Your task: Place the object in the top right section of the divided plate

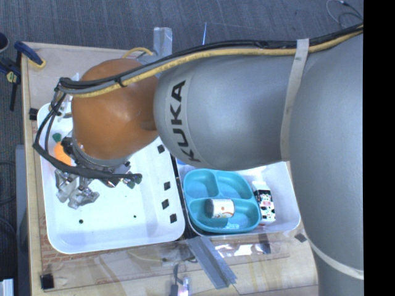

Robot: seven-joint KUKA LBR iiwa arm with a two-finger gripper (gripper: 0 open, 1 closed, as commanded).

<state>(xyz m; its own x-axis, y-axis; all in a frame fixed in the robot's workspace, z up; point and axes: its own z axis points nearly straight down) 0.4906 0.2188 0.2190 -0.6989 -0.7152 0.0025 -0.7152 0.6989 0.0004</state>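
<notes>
Orange object, perhaps rounded, lies half hidden beside the gripper; its grip state unclear.

Arm outstretched, end effector down

"KUKA" runs in black capitals (read sideways) along the grey arm.

My own arm blocks most of the view, hanging over both bins. My claw sits low in the left bin, whose bare floor spreads open toward the near rim. In the right bin, the blue divided plate takes up most of the room, a small cylinder lies in its near section, and a spotted carton is wedged just beside it.
</notes>
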